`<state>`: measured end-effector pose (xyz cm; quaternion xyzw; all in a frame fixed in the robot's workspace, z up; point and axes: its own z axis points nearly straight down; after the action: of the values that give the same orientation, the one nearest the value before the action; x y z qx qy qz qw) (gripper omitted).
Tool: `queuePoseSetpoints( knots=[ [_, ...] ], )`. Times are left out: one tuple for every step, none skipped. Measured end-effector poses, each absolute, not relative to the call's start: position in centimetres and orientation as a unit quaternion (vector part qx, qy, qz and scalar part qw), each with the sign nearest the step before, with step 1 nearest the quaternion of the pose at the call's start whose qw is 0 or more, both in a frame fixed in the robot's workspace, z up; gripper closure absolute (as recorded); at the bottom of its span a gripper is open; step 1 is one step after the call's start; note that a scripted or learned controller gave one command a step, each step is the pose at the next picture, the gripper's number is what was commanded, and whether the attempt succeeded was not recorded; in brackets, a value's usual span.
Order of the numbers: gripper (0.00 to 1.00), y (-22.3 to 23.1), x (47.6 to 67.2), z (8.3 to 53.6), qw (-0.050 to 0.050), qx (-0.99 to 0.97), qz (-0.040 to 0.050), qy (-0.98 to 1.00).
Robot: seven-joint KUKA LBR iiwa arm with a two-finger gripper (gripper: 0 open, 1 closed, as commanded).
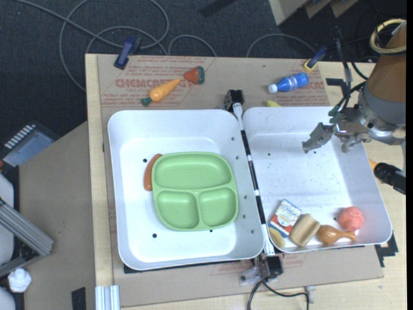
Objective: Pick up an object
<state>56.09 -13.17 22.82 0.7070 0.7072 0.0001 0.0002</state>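
Landmark for this entry: the black divider (248, 166) where the two white bins meet.

Left of the divider you have the left bin (126, 173). A green sectioned plate (193, 189) lies flat near its middle, and an orange-red item (148, 173) peeks out from under the plate's left edge; too little of it shows to name it.

Behind the bins, on the cardboard left of the divider's far end, a toy carrot (171, 87) lies on its side. Right of that far end lies a blue and white bottle (289, 82).

Right of the divider, the right bin (290, 173) holds its objects along the near edge: a small printed packet (284, 216) closest to the divider, then a tan roll-shaped piece (304, 230) touching it, a brown curved piece (332, 235), and a pink lump (352, 217) farthest out.

The gripper (332, 137) hangs over the far part of the right bin, well apart from those objects. Its fingers look spread, with nothing between them, though the angle makes this hard to confirm.
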Motion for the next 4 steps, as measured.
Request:
queuePoseSetpoints(
  knots=[
    [0.0, -14.0, 61.7, 13.6, -0.001, 0.707, -0.0008, 0.707],
    [0.0, -14.2, 66.4, 9.0, 0.0, 0.707, 0.0, 0.708],
    [0.0, -20.5, 61.6, 11.4, 0.0, 0.707, -0.0005, 0.707],
    [1.0, -20.5, 61.6, 12.4, 0.001, 0.707, 0.0, 0.707]
  ],
)
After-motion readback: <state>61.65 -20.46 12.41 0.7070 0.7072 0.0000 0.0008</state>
